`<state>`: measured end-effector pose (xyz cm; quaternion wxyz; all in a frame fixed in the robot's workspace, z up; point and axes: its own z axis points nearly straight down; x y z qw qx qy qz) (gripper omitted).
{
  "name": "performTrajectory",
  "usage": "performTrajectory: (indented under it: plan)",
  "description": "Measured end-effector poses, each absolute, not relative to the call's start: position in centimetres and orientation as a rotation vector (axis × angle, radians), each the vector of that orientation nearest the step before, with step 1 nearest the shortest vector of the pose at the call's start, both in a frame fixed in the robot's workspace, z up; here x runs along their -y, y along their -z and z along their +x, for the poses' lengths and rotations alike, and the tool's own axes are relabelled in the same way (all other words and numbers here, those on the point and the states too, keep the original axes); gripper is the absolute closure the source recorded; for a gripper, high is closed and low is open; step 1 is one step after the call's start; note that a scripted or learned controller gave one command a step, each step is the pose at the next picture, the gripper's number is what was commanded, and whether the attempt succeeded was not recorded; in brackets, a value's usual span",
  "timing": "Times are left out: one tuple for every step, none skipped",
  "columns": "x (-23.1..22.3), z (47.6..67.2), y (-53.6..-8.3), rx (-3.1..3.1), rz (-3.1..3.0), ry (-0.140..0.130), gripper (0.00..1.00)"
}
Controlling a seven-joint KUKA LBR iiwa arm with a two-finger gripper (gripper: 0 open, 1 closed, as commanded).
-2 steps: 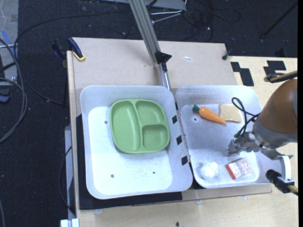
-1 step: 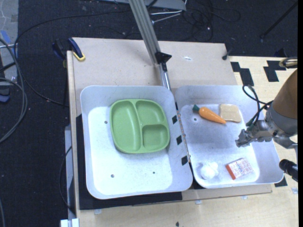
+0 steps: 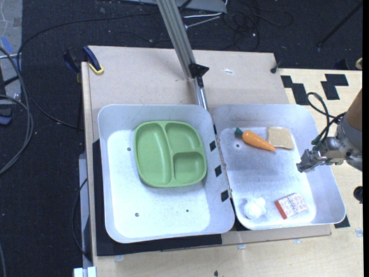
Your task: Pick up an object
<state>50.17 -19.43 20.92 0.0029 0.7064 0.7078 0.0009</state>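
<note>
— Gripper (image 3: 304,161) sits at the right bin's (image 3: 323,133) right rim; I cannot tell how its fingers stand.

— Room to move?

— Bare floor mid-bin. I see a carrot (image 3: 258,141) and bread slice (image 3: 280,137) at the far side, a white lump (image 3: 254,208) and red packet (image 3: 291,205) near. Packet print is unreadable. The green plate (image 3: 170,153) lies in the left bin (image 3: 115,172).

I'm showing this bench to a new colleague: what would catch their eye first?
The green divided plate lying in the left bin stands out most. Next comes the orange toy carrot in the right bin, beside a tan slice of bread, with the gripper hovering at that bin's right rim.
</note>
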Motion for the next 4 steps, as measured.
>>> performTrajectory:
  plan:
    - [19.5, 50.3, -26.2, -2.22, 2.214, -0.003, 1.0]
    - [13.4, 49.5, -26.2, -2.23, 2.214, -0.001, 1.0]
    - [8.5, 49.8, -26.6, -2.23, 2.213, -0.002, 1.0]
    - [2.5, 49.0, -25.3, -2.231, 2.215, 0.0, 1.0]
